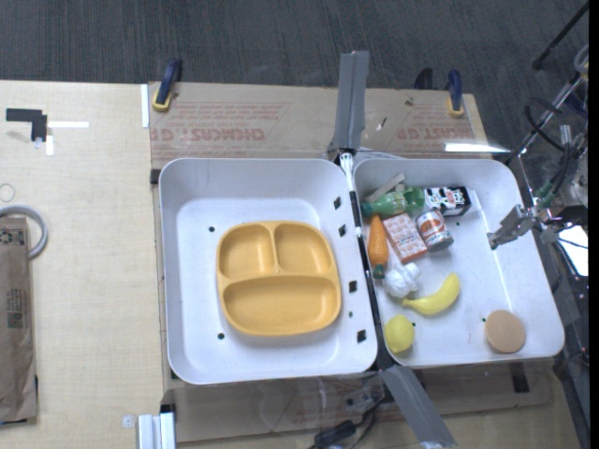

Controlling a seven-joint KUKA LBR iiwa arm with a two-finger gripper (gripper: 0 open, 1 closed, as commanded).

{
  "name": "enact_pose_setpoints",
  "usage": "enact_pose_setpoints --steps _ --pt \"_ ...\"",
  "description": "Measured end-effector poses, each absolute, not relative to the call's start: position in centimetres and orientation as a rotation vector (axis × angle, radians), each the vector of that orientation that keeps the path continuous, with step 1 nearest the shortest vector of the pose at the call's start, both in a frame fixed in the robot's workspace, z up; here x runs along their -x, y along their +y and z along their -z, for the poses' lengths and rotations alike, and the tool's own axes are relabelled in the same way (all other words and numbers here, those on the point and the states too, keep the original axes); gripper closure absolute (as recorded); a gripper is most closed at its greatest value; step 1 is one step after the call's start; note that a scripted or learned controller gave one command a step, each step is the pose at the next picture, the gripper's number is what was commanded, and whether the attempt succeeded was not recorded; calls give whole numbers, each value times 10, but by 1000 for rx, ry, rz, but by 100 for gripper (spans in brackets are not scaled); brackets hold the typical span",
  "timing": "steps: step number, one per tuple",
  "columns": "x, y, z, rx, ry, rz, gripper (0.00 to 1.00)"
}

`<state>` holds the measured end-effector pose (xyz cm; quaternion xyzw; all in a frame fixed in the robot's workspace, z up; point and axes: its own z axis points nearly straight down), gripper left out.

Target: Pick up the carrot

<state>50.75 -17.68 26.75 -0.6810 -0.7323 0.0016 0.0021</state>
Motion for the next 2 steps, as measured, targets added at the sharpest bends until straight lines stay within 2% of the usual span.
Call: enact_pose_setpoints --steps 1,2 --pt "-478 -209 -215 1786 -2583 -1 0" --pt "-516 -216 -92 1450 -2789 0 0"
